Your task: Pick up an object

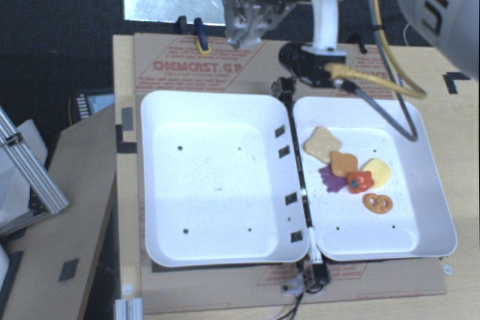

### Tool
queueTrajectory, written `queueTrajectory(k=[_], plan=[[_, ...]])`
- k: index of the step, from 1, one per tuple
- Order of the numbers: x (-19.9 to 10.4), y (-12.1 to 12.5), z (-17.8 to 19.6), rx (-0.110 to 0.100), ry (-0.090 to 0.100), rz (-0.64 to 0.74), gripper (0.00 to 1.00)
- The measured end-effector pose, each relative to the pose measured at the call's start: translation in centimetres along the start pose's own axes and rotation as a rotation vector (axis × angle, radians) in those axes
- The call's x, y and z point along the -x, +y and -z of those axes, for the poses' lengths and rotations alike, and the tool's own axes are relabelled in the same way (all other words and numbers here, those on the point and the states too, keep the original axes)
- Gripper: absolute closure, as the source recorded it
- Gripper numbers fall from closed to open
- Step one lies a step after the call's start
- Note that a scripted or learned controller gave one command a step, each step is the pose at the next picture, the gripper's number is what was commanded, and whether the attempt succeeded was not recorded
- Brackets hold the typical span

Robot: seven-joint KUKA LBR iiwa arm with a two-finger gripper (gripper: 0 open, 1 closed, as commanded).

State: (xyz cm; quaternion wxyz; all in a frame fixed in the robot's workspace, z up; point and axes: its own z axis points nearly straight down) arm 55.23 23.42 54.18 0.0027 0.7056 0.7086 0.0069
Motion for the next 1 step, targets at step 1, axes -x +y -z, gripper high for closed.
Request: queueTrajectory(k=[1], plan=[[2.75,-6.79,-0.44,-0.012,-0.004,0.000,1.00]])
